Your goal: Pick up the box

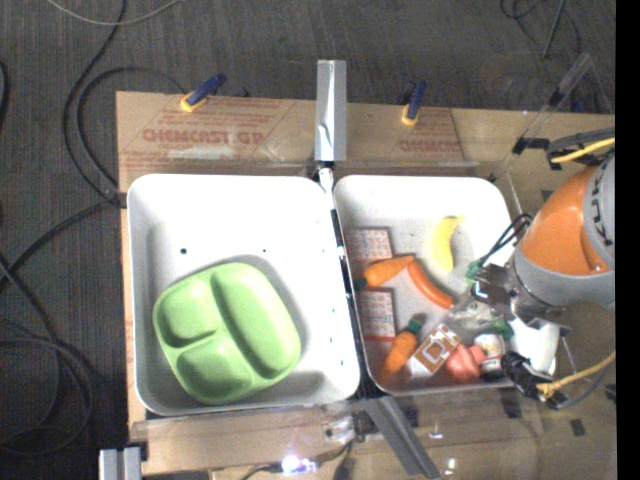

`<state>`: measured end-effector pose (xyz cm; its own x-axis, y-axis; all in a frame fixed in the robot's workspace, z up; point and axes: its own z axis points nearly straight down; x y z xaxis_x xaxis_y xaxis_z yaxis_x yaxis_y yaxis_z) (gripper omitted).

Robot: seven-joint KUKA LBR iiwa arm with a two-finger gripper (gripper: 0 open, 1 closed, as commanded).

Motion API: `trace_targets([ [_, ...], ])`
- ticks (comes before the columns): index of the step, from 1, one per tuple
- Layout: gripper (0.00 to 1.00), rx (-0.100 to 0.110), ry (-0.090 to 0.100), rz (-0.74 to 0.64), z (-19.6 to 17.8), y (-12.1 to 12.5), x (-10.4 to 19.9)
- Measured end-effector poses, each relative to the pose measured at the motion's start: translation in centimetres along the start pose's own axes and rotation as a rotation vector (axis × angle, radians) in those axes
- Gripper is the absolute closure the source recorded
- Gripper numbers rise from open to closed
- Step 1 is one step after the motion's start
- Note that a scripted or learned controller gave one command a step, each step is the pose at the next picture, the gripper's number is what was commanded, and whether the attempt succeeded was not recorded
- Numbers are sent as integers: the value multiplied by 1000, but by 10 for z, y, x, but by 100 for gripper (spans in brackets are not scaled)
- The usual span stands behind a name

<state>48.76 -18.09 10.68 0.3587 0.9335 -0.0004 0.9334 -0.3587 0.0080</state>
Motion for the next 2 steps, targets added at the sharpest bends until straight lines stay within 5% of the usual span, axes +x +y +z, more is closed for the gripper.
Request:
trace_targets([
  [1, 100, 13, 1, 70, 6, -8, 9],
  [2, 0, 12, 1, 70, 6, -8, 9],
])
